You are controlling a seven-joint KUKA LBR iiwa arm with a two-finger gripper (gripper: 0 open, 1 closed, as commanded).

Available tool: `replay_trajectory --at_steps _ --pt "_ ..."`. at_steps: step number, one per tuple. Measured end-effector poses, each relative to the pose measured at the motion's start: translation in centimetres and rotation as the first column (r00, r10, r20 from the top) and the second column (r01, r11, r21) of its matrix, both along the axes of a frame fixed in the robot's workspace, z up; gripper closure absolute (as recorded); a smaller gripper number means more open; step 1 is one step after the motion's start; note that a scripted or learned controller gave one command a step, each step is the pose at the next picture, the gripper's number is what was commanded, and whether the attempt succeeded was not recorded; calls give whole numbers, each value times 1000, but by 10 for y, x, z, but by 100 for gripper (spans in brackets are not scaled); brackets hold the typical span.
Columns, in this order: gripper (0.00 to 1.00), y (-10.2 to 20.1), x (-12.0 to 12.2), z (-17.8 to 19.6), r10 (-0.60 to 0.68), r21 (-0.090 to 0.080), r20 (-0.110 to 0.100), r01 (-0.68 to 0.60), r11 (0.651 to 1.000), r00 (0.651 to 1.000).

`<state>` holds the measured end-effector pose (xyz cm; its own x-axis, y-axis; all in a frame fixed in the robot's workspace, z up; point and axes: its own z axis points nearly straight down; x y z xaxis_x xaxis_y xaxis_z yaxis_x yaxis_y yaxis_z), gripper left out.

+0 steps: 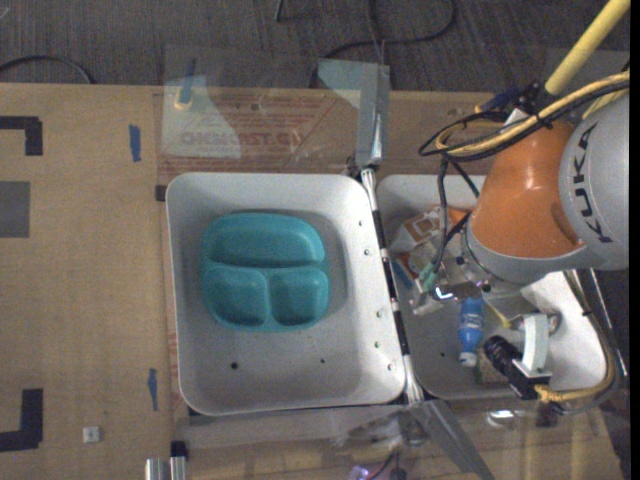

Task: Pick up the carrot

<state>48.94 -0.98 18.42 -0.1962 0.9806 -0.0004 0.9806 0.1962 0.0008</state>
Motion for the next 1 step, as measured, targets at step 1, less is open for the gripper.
replay_trajectory --at_steps 1 --pt "100 20 -10 0 29 1 -3 -29 1000 1000"
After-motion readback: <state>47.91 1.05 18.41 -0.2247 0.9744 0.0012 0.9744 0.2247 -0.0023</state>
